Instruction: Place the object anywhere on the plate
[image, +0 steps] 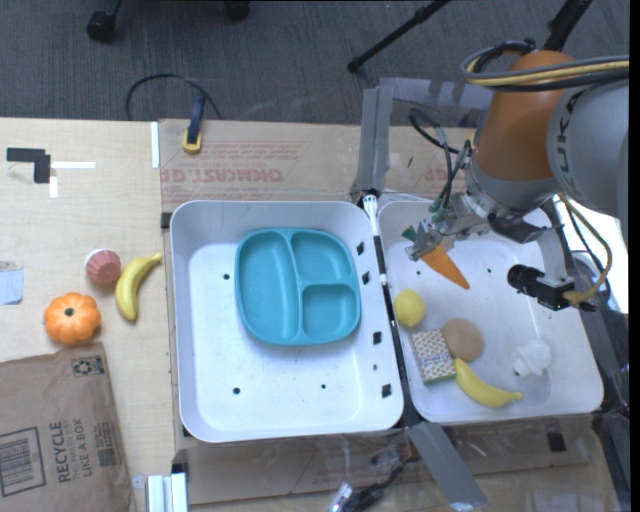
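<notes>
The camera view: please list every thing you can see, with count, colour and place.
plate: 1, teal, three compartments, in left bin
carrot: 1, orange, right bin, at the tool
lemon: 1, yellow, right bin
sponge: 1, green-patterned, right bin
brown round item: 1, right bin
banana: 1, yellow, right bin
white lump: 1, right bin
bench banana: 1, yellow
pumpkin: 1, orange, bench
cupcake: 1, pink, bench
tool: 1, grey arm, over right bin

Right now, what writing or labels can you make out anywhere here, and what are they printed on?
"RECYCLE" and "LIKE A", beside a recycling sign and a barcode: brown paper bag.
"CHEMCAST" in red, upside down: brown board behind the bins; the rest is too blurred.
"KU", cut off: grey arm.
Small print under the barcode: unreadable.
</notes>
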